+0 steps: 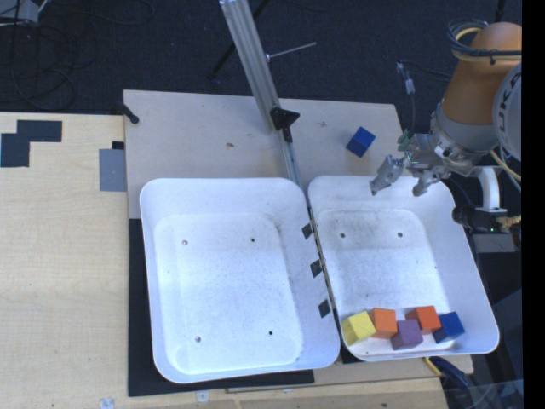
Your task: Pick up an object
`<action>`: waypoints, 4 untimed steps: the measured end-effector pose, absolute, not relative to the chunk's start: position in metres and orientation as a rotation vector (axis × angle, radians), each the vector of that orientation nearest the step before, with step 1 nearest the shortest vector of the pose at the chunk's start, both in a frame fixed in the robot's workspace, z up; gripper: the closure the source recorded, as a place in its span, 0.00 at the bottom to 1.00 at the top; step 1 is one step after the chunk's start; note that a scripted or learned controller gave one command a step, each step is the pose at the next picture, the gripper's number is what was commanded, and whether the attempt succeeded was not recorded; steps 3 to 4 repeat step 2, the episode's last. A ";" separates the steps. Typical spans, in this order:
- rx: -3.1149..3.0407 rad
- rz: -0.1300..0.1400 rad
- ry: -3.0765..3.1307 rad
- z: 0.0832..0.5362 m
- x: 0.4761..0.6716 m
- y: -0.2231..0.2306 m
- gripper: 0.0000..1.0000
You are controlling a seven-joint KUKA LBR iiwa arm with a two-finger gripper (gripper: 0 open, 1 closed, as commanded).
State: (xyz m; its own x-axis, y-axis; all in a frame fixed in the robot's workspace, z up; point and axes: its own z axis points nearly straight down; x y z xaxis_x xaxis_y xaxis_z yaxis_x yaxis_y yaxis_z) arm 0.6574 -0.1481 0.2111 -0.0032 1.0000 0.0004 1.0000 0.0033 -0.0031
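1. In the camera view, the gripper [405, 177] is hanging over the far right corner of the right bin [477, 290], with its two fingers spread apart and nothing showing between them, so it is carrying no load
2. The arm [479, 75] is reaching in from the right, its orange band sitting just above the wrist
3. The things to pick are lying in a cluster along the near edge of the right bin: a yellow block [360, 325], an orange block [384, 320], a purple block [407, 334], a second orange block [425, 317] and a blue block [450, 325], several of them touching their neighbours
4. Another blue block [361, 141] is resting on the bench board [196, 135] outside both bins, just beyond the right bin's far rim and near the gripper
5. The left bin [226, 279] is showing no blocks
6. Judging from this, the approach step is in hand: no grasp is being made yet, and the gripper is standing well apart from the cluster
7. The next move is calling for travel toward the near edge of the right bin, then a descent with the open fingers straddling one block; the yellow one at the cluster's left end is looking the least crowded, though the bin wall close behind it may be hindering a finger
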 end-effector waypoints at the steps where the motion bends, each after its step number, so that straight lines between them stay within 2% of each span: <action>1: -2.218 0.009 -2.215 0.149 0.667 -0.167 0.00; 2: -2.224 0.004 -2.216 0.175 0.645 -0.198 0.00; 4: -2.224 0.004 -2.216 0.175 0.645 -0.198 0.00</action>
